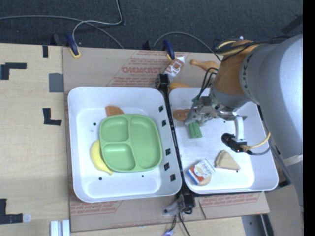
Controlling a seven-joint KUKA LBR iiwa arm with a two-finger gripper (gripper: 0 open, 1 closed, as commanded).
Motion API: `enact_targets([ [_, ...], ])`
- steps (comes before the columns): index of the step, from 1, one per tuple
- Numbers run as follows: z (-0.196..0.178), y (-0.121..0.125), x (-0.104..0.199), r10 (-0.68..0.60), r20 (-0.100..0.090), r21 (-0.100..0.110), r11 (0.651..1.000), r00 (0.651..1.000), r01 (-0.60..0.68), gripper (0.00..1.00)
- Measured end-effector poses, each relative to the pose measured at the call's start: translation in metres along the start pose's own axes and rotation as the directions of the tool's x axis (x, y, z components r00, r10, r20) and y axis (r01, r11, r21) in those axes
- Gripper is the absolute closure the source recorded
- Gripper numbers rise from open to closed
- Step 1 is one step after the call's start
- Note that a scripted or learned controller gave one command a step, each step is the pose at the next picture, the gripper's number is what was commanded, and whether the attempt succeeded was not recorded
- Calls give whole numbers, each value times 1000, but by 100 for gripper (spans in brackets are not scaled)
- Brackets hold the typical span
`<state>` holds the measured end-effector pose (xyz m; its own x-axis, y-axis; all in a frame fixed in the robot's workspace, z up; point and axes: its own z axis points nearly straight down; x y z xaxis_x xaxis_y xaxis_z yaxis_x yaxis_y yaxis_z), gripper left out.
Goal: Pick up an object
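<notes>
My gripper (pixel 196 117) reaches down into the right bin (pixel 246 178), near its upper left part. A small green block (pixel 195 130) lies right at the fingertips, and an orange-brown piece (pixel 181 114) sits just to their left. Whether the fingers touch the green block is not visible. Lower in the same bin lie a tan wedge (pixel 227 161) and a round red-and-white packet (pixel 201 172).
The left bin (pixel 81 181) holds a green divided plate (pixel 131 142), with a yellow banana (pixel 97 157) at its left edge and an orange piece (pixel 113 110) behind it. The grey arm (pixel 275 77) covers the right bin's upper right. A black divider (pixel 170 127) separates the bins.
</notes>
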<state>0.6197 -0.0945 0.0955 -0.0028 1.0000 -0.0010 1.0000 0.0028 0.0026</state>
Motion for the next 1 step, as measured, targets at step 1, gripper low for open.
enact_targets([
  [1,-90,13,81,-1,-2,1,1000,1000,1,100],
])
